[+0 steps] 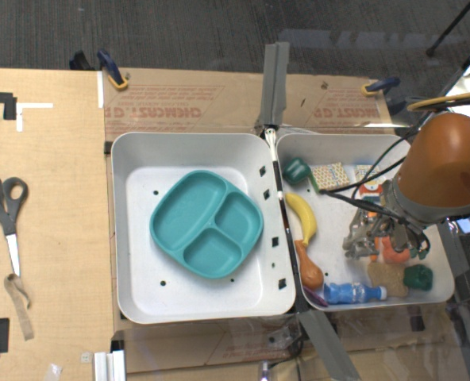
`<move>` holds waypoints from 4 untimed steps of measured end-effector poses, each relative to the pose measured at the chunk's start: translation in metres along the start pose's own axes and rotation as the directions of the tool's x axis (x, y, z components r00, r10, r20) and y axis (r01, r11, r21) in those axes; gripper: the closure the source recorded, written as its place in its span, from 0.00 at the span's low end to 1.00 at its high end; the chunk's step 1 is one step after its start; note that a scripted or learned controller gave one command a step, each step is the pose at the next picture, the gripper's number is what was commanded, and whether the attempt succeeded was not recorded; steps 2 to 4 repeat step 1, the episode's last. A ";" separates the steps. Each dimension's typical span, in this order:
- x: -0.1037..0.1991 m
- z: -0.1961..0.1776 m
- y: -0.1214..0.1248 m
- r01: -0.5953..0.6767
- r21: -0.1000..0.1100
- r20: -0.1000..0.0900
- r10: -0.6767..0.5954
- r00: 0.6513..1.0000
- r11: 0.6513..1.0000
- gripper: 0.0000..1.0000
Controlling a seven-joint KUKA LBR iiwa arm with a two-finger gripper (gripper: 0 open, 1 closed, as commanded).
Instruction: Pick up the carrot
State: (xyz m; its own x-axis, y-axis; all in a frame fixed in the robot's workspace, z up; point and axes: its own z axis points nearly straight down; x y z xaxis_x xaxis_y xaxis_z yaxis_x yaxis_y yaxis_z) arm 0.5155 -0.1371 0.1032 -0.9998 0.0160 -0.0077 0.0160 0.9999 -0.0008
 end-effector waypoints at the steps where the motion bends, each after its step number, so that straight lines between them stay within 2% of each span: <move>1: 0.019 -0.120 0.014 -0.158 0.000 -0.004 0.158 0.987 0.987 1.00; 4: 0.019 -0.120 0.014 -0.158 0.000 -0.004 0.158 0.987 0.987 1.00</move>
